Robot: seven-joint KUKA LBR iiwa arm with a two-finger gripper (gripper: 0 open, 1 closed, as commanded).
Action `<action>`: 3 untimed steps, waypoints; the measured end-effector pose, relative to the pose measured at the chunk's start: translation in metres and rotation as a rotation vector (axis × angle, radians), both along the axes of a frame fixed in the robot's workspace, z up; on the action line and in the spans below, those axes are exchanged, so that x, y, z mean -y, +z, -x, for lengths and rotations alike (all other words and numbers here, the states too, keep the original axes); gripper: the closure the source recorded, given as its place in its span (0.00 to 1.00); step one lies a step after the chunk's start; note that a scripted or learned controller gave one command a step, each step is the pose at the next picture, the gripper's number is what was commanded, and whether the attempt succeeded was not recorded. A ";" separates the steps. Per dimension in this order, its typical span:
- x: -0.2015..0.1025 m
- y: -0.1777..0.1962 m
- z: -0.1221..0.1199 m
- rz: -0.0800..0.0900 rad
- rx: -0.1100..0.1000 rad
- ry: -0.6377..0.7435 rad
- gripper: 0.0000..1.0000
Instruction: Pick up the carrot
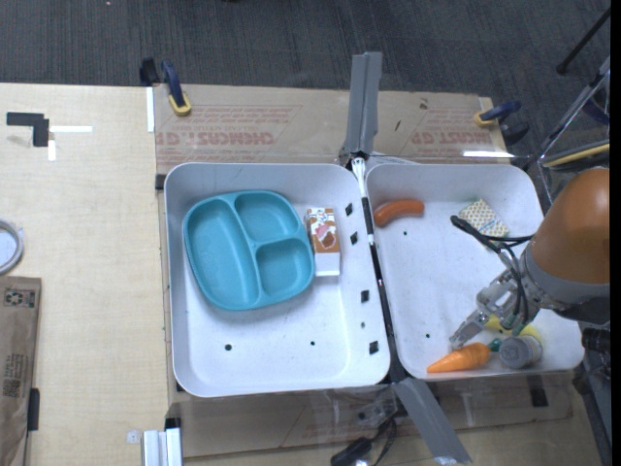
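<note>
The carrot (pixel 460 359) lies on its side near the front edge of the right bin (pixel 427 289), toward that bin's front right corner, its thin tip pointing to the bin's middle and its thick end to the right. It looks like a small toy: probably light, stiff and smooth, so it may roll or skid away if pressed from one side only. The best hold seems to be across the thick half, with the fingers on either side of its long axis, where the body is widest and least tapered.

The gripper (pixel 475 326) hangs just above and behind the carrot, close to it but not around it. Its fingers look parted, and nothing is held between them.

Room is tight here. The front wall of the bin sits just beside the carrot, and a grey round thing (pixel 517 352) touches or nearly touches its thick end, with a small green and yellow piece (pixel 505 330) under the wrist. Behind the carrot the bin floor is bare up to the sausage (pixel 399 210) and the patterned packet (pixel 483 217) at the back edge, so an approach from that side is the freest.

The left bin (pixel 262 357) holds a blue plate (pixel 249 249) and a small box (pixel 323 231), well apart from the work.
</note>
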State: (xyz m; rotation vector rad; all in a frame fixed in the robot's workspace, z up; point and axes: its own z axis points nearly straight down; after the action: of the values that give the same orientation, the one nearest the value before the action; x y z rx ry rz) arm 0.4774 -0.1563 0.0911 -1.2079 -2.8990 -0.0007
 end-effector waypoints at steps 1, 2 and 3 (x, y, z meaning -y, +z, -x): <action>0.000 0.009 -0.001 0.000 0.003 -0.005 1.00; 0.000 0.009 -0.001 0.000 0.002 -0.004 0.00; -0.042 0.005 -0.007 0.012 0.020 0.296 0.00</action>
State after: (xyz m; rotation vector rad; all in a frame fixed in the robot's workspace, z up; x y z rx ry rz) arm 0.4849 -0.1143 0.0965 -0.7728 -3.0680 0.0049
